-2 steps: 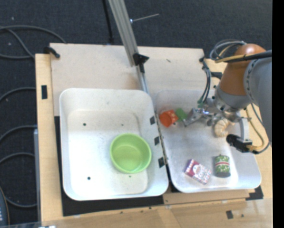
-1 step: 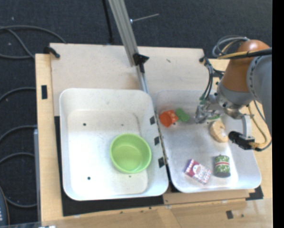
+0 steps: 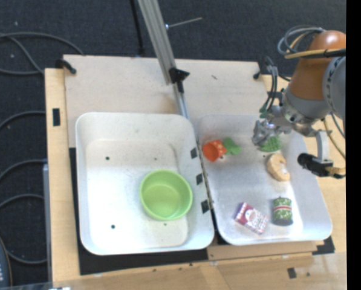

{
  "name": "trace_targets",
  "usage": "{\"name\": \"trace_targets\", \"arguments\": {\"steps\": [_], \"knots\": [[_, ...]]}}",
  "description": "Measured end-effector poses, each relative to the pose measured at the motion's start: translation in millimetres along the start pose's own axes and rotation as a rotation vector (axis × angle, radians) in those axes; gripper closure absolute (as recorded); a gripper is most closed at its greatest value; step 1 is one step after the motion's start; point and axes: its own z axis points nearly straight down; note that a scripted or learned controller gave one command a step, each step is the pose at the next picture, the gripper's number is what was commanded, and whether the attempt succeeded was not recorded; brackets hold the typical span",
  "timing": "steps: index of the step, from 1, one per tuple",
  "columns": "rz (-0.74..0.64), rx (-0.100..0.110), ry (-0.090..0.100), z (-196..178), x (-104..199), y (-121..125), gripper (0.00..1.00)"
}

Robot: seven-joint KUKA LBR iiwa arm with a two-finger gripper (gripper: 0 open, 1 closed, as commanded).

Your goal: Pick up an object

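Observation:
My gripper [image 3: 266, 136] hangs over the back right part of the right bin [image 3: 307, 222], pointing down, with a small green thing [image 3: 271, 144] right at its tips. A tan bread-like piece [image 3: 278, 167] lies just in front of it. An orange-red toy with a green leaf [image 3: 216, 150] rests at the bin's left side. Near the front lie a pink and white carton [image 3: 251, 217] and a dark green can [image 3: 282, 210].
The left bin [image 3: 101, 162] holds a light green bowl [image 3: 165, 194]. A slanted aluminium pole [image 3: 159, 35] rises from the bench behind the bins. Cables run over the dark floor at the left.

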Motion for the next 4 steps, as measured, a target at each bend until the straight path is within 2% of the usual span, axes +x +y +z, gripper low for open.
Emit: {"name": "trace_targets", "arguments": {"steps": [1, 2, 4], "knots": [[-0.001, -0.001, -0.001, -64, 3, 0, 1.00], [-0.002, 0.000, -0.001, -113, 2, 2, 1.00], [-0.001, 0.007, 0.000, -89, 97, -5, 1.00]]}}
